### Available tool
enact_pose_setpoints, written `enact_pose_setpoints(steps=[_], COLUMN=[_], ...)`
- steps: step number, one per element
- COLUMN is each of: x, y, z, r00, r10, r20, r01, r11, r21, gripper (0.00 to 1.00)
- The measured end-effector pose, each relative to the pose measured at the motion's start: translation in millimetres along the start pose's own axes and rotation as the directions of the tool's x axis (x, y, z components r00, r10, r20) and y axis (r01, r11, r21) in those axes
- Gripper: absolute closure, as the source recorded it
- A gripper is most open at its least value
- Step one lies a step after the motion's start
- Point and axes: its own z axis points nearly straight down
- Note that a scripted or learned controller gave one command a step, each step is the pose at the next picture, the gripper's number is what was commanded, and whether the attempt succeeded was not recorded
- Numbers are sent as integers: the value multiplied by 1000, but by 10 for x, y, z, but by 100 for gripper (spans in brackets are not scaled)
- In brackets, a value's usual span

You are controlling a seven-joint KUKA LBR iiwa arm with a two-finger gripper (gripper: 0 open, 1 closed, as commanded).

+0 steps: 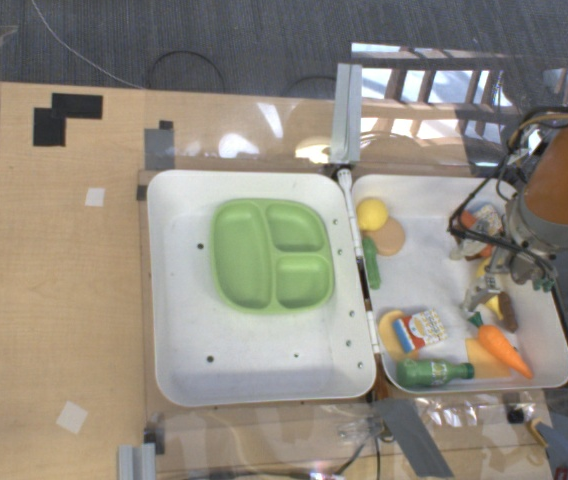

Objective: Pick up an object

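Note:
My gripper [491, 286] hangs low over the right side of the right bin [434, 253], under the arm's orange band [567, 178]. Just below it lie a carrot [502, 348] and a small brown piece [507, 311], with a bit of orange showing beside the gripper. Further left in the same bin are a yellow lemon [371, 214], a tan round cookie [389, 237], a red and white packet [425, 327] on a yellow piece [394, 333], and a green bottle [434, 372] lying along the front wall. Nothing is visibly held.
The left bin [179, 268] holds a green divided plate [271, 254]. A green stick [371, 265] lies by the divider between the bins. Metal framing [344, 113] stands behind the bins, and cables hang by the arm at the right.

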Motion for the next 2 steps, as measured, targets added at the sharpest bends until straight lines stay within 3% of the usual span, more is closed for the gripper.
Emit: enact_pose_setpoints(steps=[1,2], x=[-53,-50], y=[17,20], z=[-149,-143], r00=[1000,1000], r10=[-7,-8], r20=[16,15], r01=[7,8], r11=[1000,1000], r21=[3,2], gripper=[100,0])
